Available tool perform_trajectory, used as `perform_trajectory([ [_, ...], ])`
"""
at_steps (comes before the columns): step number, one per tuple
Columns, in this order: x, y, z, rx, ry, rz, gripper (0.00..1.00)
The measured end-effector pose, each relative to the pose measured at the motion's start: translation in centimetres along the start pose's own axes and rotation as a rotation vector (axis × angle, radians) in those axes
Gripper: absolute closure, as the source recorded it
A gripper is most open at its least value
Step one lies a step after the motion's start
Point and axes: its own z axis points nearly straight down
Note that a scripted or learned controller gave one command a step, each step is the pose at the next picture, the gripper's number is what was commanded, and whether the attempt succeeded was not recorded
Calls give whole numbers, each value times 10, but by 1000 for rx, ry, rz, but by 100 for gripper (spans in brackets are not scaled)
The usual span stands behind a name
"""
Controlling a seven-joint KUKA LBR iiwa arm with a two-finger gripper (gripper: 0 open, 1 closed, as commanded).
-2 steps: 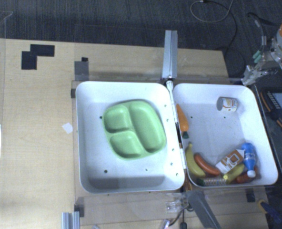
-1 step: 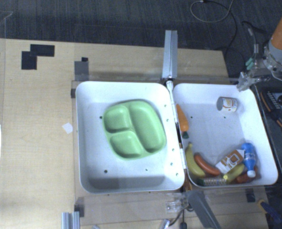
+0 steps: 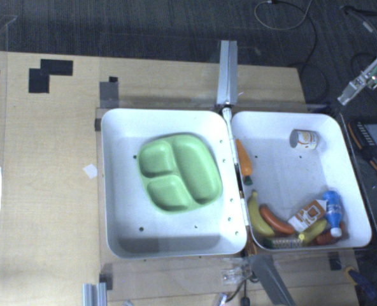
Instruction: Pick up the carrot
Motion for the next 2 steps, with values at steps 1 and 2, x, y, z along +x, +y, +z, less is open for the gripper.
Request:
perform_trajectory([
  [1,-8,15,81,3,3,272,100],
  [2,-9,18,67,-4,-3,267,100],
])
